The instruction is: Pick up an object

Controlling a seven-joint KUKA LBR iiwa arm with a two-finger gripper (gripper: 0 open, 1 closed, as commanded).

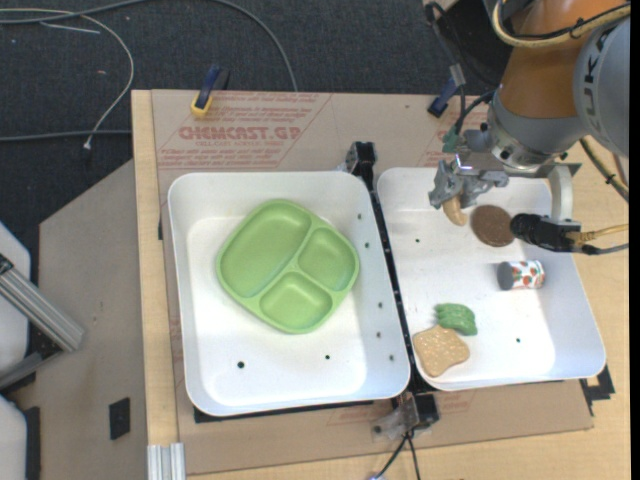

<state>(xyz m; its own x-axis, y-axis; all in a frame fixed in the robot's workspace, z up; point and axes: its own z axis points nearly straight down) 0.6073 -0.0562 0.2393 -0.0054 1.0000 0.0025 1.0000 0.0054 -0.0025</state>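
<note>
Where the two bins lie nearest the camera, the right bin [560,363] carries a slice of toast [441,350] close to its near-left corner. A green lump [456,317] sits touching or just beside the toast's far edge. Farther back and to the right, a small can [522,274] lies on its side, apart from both.

At about the same depth, the left bin [200,368] holds a single green plate [288,265]. The plate lies flat, has three compartments with nothing in them, and is well apart from the gripper.

Beyond the can, a brown disc [491,225] lies flat on the floor of the right bin. Just left of the disc, touching or nearly touching it, is a tan piece [456,211], judged to be the thing this attempt is aimed at. The gripper [455,196] stands directly over it, pointing down. The piece therefore lies straight beneath the tool rather than off to any side, so the coming move is judged to turn on plain vertical travel.

The piece looks slightly oblong, with its long axis running from far-left to near-right, though it is too small to be sure. Whether the gripper is clamped on the piece or slack above it cannot be told from this view.

Farthest back, the arm [555,38] reaches in from the right.
</note>
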